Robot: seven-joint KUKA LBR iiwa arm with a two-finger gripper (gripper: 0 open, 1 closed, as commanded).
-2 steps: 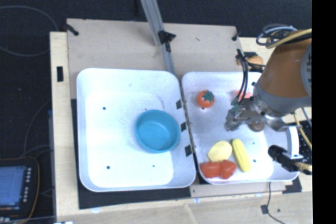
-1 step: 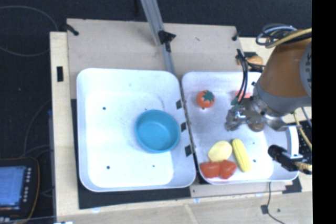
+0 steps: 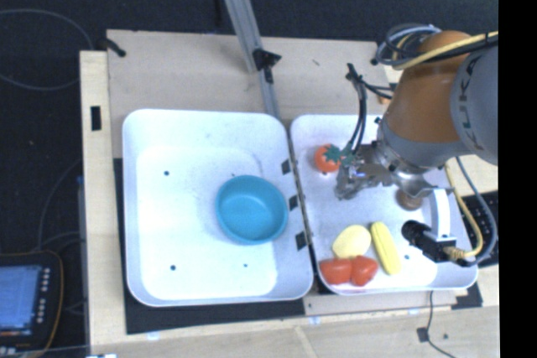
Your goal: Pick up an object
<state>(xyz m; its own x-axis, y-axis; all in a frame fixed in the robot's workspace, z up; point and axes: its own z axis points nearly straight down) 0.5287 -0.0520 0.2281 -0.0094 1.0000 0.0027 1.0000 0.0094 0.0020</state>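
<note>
the arm's gripper [image 3: 351,180] hangs over the right bin [image 3: 312,138], just beside a small tomato [image 3: 325,158]. near that bin's front edge lie a lemon [image 3: 351,241], a banana [image 3: 386,246] and a red pepper [image 3: 349,270], close together. a blue bowl [image 3: 251,209] sits in the left bin [image 3: 168,138].

pale wooden bench [image 3: 185,71] with two white bins, left [image 3: 151,147] and right [image 3: 315,138], side by side
</note>
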